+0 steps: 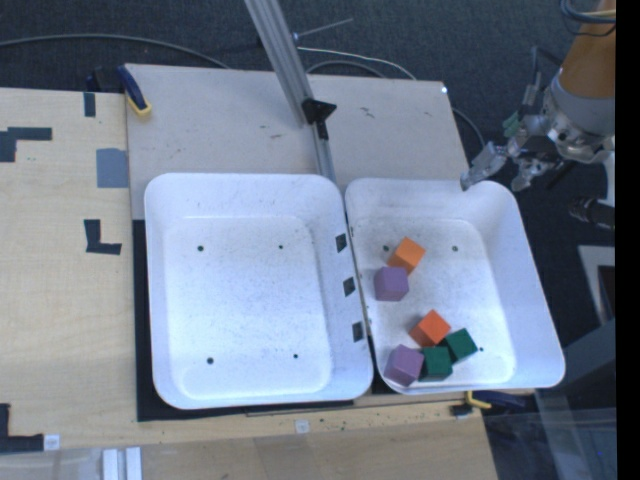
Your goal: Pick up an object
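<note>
Several small cubes lie in the right bin [520, 268]. An orange cube [407, 254] touches a purple cube [391, 283] near the bin's middle. Toward the front sit another orange cube [433, 326], two green cubes [460, 344] [437, 362] and a second purple cube [404, 364], packed close together. My gripper [502, 171] hangs over the bin's far right corner, well above and behind the cubes. Its two fingers [479, 168] are spread apart, open, with nothing between them.
The left bin [160, 268] stands beside the right one, their rims meeting at the centre. A slanted metal rail [285, 48] crosses the bench behind the bins. A yellow-and-blue clamp [133, 93] sits at the far left of the board.
</note>
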Tool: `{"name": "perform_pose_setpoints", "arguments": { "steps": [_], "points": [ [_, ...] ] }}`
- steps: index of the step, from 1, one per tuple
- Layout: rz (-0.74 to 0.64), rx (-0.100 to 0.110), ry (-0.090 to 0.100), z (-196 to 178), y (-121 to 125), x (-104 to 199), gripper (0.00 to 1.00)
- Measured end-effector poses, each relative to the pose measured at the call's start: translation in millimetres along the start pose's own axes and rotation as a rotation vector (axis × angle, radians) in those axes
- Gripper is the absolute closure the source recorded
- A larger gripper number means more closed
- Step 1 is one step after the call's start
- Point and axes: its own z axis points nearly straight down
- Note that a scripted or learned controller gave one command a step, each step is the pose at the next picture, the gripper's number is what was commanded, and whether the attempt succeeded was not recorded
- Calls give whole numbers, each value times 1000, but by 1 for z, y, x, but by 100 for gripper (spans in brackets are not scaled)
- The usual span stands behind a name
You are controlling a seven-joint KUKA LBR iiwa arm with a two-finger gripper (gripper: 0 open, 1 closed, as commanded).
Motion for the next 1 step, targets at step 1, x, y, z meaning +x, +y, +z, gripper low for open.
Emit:
{"name": "perform_pose_setpoints", "arguments": {
  "steps": [1],
  "points": [
    [-5,7,5,83,18,66,0]
  ]
}}
